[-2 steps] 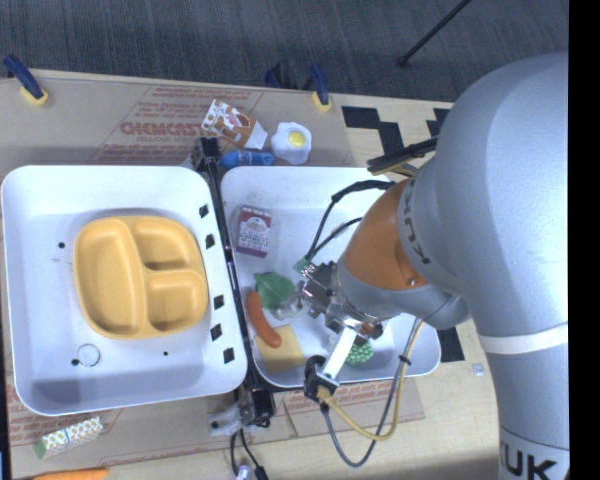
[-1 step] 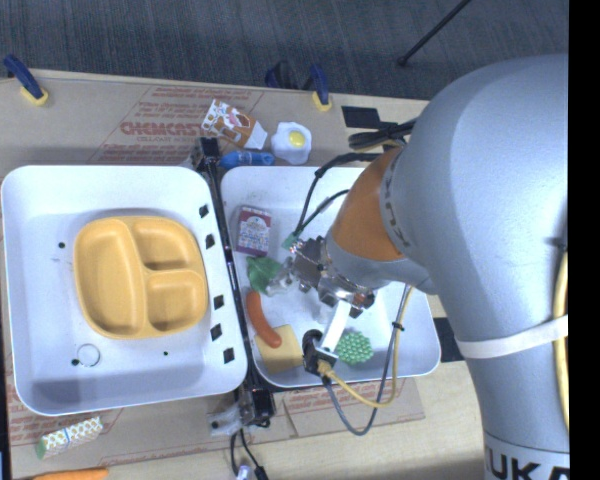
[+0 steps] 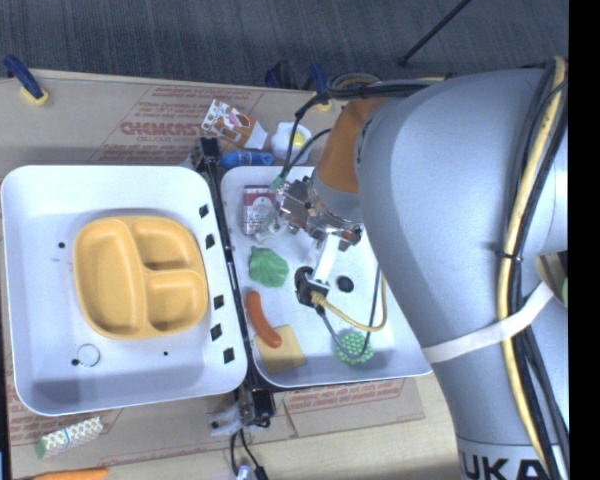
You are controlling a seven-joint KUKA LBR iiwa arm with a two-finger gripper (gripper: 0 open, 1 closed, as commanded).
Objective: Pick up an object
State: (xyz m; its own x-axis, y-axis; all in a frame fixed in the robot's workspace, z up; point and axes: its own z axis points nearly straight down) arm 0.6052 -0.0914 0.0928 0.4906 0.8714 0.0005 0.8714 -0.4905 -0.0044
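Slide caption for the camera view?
KUKA arm's gripper over the cluttered right bin; yellow divided tray in the left bin.

One camera is fixed above the table [image 3: 110,108] and looks down on it at a slant. A strip of grey floor [image 3: 180,18] shows past the table's edge at 12 o'clock. The camera is near enough that the two white bins take up most of the frame. The left bin [image 3: 20,268] fills the 9 o'clock half, and the right bin [image 3: 315,360] sits at the middle and runs toward 5 o'clock. The arm [image 3: 450,218] enters from 3 o'clock, close under the lens, so its grey bulk looms large and covers the right bin's 3 o'clock side. The gripper [image 3: 285,208] lies near the frame's centre.
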